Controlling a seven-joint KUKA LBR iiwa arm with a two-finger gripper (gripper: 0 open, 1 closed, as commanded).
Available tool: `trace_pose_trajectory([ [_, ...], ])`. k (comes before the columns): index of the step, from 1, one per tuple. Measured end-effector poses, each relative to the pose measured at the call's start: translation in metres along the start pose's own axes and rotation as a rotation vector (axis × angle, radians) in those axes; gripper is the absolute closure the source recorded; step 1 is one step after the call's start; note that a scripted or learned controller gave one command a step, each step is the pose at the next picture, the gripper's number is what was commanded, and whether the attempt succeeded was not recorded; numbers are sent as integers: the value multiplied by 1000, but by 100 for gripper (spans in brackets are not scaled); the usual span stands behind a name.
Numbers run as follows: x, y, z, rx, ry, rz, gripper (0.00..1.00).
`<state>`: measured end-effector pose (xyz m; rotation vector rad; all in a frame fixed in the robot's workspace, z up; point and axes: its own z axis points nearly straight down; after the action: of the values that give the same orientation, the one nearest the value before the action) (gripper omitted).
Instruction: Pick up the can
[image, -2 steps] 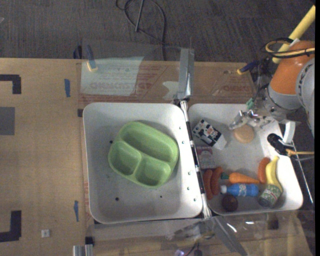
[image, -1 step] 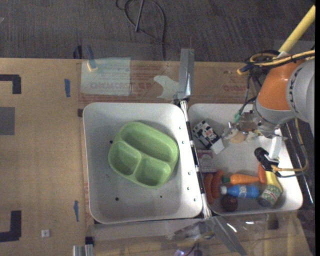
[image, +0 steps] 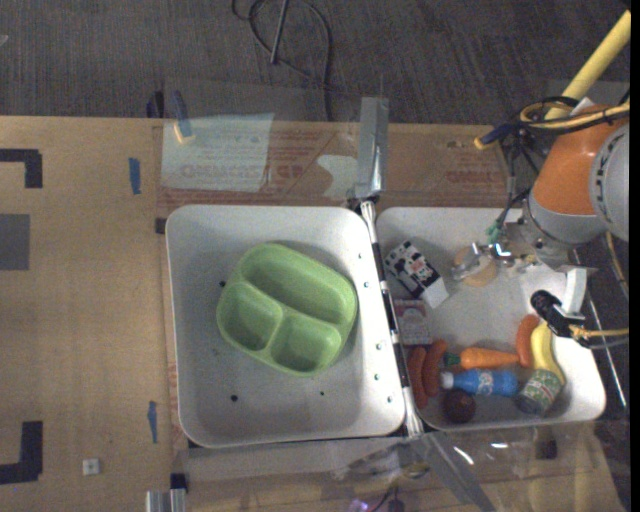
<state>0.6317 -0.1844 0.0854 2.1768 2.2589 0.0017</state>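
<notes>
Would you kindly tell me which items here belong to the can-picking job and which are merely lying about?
Belongs to the job:
can, lying in the right bin's near corner
tool, over that bin's far side

Just lying about:
green divided plate in the left bin
carrot
banana
blue bottle
cow-print carton

You see a light green three-compartment plastic tray (image: 287, 309) lying in the left white bin (image: 190, 390). In the right white bin (image: 590, 395), an orange plastic carrot (image: 488, 357) rests just above a blue-capped bottle (image: 483, 382), beside a yellow banana (image: 543, 351).
</notes>
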Motion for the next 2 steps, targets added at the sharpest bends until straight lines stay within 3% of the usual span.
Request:
trace_pose_trajectory([
  [1, -26, 10, -1, 4, 18, 64, 0],
  [2, -28, 11, -12, -3, 10, 63, 100],
])
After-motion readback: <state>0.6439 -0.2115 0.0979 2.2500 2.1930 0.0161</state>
